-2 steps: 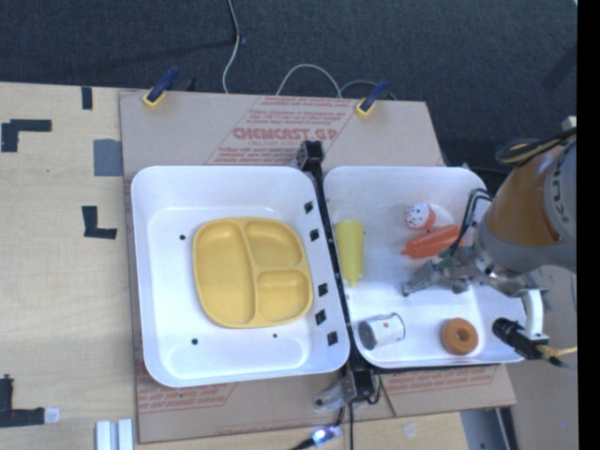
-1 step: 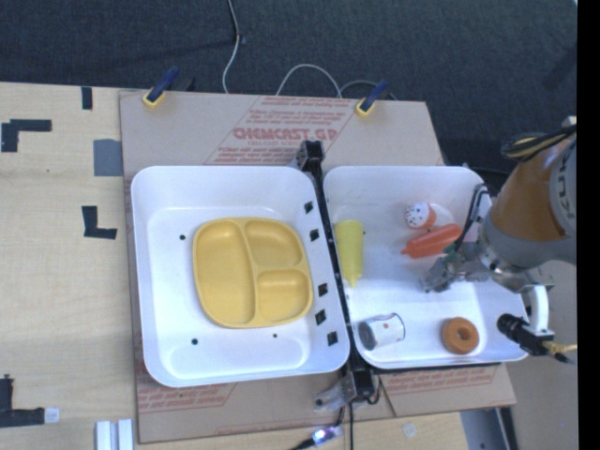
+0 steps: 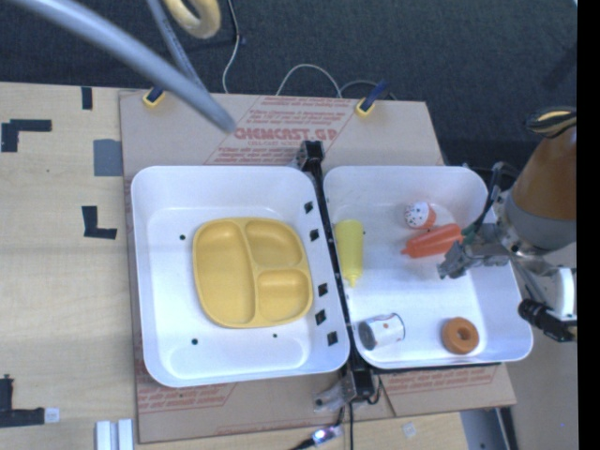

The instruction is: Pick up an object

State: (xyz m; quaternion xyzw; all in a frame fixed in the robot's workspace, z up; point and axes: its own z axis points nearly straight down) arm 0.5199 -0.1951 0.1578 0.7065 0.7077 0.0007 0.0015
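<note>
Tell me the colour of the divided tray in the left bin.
Yellow; the divided tray shows plainly in the camera view.

Yellow divided plate (image 3: 251,272), orange carrot (image 3: 431,242), brown doughnut (image 3: 460,336), pale yellow bottle (image 3: 350,249), white bins (image 3: 150,251).

I see my tool (image 3: 457,259) low over the right bin (image 3: 487,190), just beside the orange carrot (image 3: 429,242). That bin also holds a yellow bottle (image 3: 350,248), a small white ball (image 3: 418,215), a brown ring (image 3: 460,335) and a silver cylinder (image 3: 382,329). A yellow divided plate (image 3: 251,271) lies in the left bin (image 3: 150,251).
</note>
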